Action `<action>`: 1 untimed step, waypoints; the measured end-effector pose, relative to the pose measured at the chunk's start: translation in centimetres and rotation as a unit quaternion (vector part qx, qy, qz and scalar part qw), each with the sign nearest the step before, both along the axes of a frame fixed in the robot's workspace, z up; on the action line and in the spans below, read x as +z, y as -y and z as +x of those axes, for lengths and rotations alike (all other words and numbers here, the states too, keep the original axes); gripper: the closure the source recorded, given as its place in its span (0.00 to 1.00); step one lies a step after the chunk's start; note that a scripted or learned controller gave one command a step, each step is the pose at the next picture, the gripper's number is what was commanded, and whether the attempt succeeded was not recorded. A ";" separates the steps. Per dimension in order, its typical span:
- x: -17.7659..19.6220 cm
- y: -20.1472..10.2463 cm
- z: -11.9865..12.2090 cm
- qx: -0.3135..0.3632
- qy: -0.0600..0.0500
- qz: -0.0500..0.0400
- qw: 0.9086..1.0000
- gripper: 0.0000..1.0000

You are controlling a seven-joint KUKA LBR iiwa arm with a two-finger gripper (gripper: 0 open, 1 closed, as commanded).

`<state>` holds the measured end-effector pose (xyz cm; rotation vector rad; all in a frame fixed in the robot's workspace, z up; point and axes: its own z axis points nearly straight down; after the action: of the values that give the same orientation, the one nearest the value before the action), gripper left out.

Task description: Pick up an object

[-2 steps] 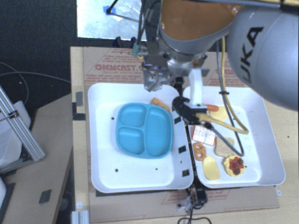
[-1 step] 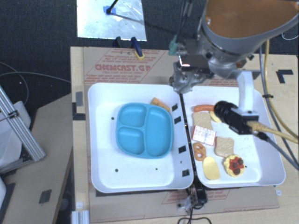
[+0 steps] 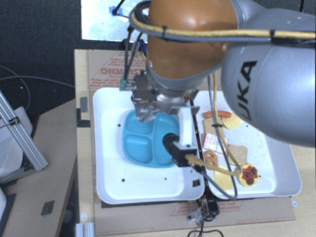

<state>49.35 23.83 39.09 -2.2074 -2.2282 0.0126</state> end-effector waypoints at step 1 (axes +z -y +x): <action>15.2 0.4 -0.7 -0.002 0.013 0.005 1.000 1.00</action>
<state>48.65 23.39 54.29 -2.2190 -2.2308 -0.0272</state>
